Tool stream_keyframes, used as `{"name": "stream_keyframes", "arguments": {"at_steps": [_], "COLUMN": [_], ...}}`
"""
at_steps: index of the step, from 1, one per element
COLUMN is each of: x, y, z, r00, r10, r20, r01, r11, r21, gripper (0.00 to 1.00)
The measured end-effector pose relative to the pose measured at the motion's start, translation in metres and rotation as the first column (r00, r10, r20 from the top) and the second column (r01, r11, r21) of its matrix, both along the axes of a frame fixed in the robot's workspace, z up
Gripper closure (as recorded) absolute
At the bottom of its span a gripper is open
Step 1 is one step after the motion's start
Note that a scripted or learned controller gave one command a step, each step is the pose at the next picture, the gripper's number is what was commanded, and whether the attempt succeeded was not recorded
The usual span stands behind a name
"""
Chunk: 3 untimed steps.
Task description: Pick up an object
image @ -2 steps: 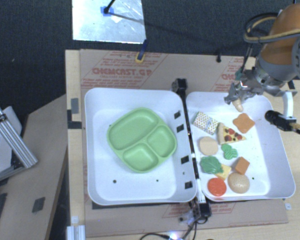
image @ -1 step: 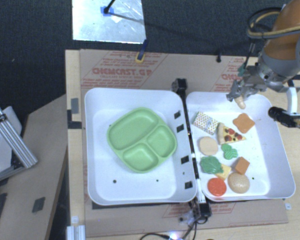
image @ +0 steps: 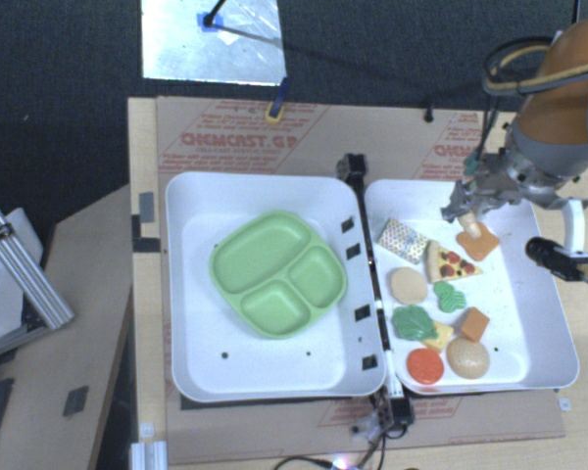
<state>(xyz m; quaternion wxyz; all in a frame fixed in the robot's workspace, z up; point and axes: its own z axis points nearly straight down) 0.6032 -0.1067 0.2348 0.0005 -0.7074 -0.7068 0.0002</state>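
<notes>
Nearest the camera, along the front edge of the right bin [image: 554, 346], a red tomato [image: 424, 365] lies beside a tan round piece [image: 467, 357]. Just behind them sit a green broccoli piece [image: 411, 321], a yellow wedge [image: 437, 337] and a small orange block [image: 474, 323]. Toward the middle of that bin are a pale round cookie [image: 408, 285], a smaller green piece [image: 450, 296] and a pizza slice [image: 449, 262], with a speckled grey packet [image: 402, 240] near the bin's left wall. An orange-and-cream piece [image: 477, 240] lies near the back edge, just below the tool [image: 467, 207], which hovers over the bin's back part at the end of the grey arm [image: 554, 130]. Whether the tool is open or closed cannot be told from this angle, and nothing shows between its tips. The left bin [image: 191, 360] carries a green divided plate [image: 277, 273] around its middle. Both bins rest on the desk [image: 235, 135]
</notes>
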Motion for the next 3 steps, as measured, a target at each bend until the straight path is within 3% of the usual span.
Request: {"name": "stream_keyframes", "arguments": {"at_steps": [1,2,3], "x": [-0.057,-0.105,-0.119], "y": [0.012,0.026,0.033], "z": [-0.012,-0.001,-0.02], "r00": [1.0,1.0,1.0], "r10": [0.0,0.001,0.001], "r20": [-0.003,-0.001,0.0], "r01": [0.0,-0.001,-0.001], "r11": [1.0,1.0,1.0], "r21": [0.001,0.001,0.001], "gripper": [1.0,1.0,1.0]}}
